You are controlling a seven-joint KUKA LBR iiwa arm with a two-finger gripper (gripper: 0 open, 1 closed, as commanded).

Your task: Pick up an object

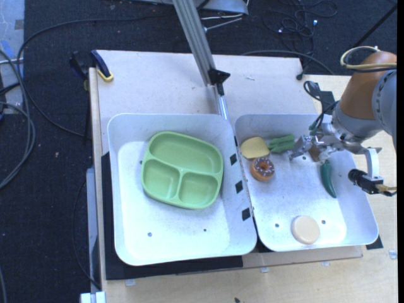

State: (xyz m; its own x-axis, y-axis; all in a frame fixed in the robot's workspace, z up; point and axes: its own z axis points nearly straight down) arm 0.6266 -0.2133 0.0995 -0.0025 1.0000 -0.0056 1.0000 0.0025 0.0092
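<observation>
Hand (306, 149) low in the right bin (353, 232), near the bean pod (281, 144) — its opening cannot be told, nothing seen held. Chilli (329, 178), donut (262, 168), disc (306, 228) lie nearby. Best practice — centre squarely over one item before closing.

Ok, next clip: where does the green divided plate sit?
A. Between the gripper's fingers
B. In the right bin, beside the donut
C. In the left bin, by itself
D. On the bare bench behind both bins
C: the green divided plate lies flat in the left bin, while the donut lies in the right bin.
</observation>
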